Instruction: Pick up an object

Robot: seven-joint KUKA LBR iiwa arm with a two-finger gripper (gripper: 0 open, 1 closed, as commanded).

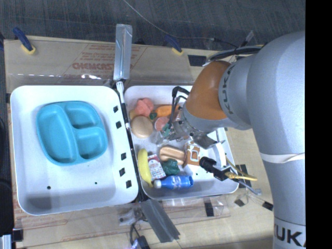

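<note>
Grey arm [270, 92] above right bin [155, 93], gripper [170, 129] low beside tan round object [141, 126]

A yellow banana [143, 166] lies along the left wall of the right bin [181, 193]. A blue bottle [175, 182] lies on its side at the front wall. A tan roll [140, 126], pink lump [144, 106] and orange carrot [164, 110] crowd the far-left corner.

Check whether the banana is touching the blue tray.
Apart. The camera view shows the banana lying in the right bin and the blue tray in the left bin, with both bin walls between them.
</note>
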